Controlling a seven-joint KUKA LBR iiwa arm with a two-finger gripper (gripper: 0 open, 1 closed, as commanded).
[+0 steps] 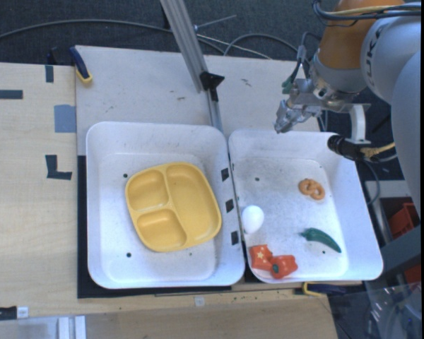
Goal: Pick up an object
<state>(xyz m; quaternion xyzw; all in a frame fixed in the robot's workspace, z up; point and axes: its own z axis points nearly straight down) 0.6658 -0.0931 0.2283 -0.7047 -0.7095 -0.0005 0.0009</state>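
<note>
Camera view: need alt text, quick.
A grey robot arm's claw hangs above the far rim of the right bin, which holds a pretzel, green pepper, white egg and red toy pieces. The left bin holds a yellow divided tray.

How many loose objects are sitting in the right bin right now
4. A pretzel sits toward the far right, a green pepper lies nearer on the right, a white egg rests by the left wall, and a red toy lies in the near left corner.
</note>
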